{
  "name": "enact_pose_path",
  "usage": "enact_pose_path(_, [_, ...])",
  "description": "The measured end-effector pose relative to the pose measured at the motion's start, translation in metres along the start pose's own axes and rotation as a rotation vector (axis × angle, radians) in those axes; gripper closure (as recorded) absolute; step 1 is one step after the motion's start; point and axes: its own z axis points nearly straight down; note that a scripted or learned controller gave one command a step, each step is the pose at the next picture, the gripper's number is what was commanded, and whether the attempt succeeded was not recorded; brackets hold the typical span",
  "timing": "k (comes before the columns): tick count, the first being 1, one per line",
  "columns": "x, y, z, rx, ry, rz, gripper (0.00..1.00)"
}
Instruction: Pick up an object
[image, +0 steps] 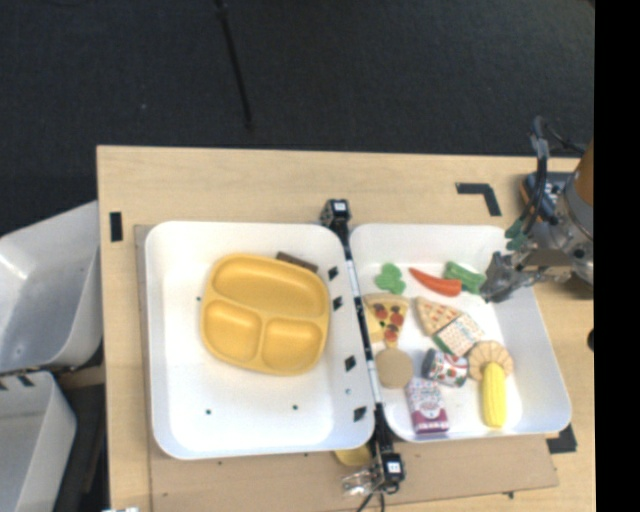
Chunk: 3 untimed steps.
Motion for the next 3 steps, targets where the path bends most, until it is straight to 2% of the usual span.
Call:
enact_pose_path(1, [0.105,0.002,-0.035,0.004,0.004,-0.015,1.0])
enact_pose_path(2, [0.035,0.002,-0.076,0.004,-0.001,0.001,1.0])
enact_pose_path(3, [0.141,0.0,0.021,0.018,0.003,-0.013,1.0])
